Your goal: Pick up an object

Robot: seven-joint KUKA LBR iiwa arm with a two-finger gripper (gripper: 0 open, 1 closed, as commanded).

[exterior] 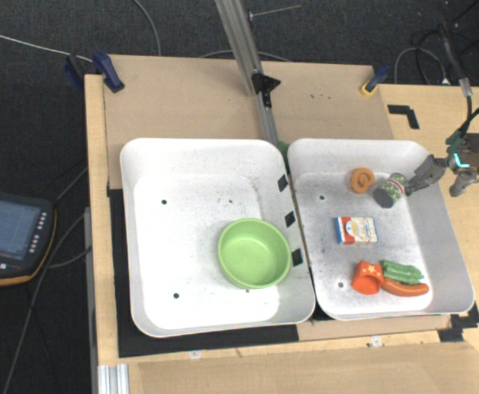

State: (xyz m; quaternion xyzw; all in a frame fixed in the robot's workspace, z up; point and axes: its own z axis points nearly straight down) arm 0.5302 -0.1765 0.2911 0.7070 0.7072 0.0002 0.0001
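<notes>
camera view from above, at a slant: a pale wooden desk (190, 97) carries two shallow white plastic bins side by side, with blue clamps (108, 72) pinned at its far corners and a ribbed metal rail (244, 48) running down toward the seam between the bins. the left bin (166, 236), rounded at the corners and faintly speckled, holds a smooth, round lime-green bowl (254, 253) sitting upright near its right wall. the right bin (436, 253) holds the smaller pieces. the arm reaches in from the right at the bin's far right rim, its dark wrist low over the edge and the jaws (436, 173) angled down and left toward a small grey-green cylinder (390, 189); whether the jaws are open or closed cannot be told at this size, and no object is visibly between them. the cylinder lies tilted, its long axis running roughly from lower left to upper right, toward the jaws. just left of it sits a round orange-brown lump (362, 180). near the bin's middle lies a flat white carton (355, 231) with blue and red print, long side left to right. nearer the front edge, an orange-red toy piece (369, 278) touches a green pod-like shape (402, 271) that lies pointing right.
</notes>
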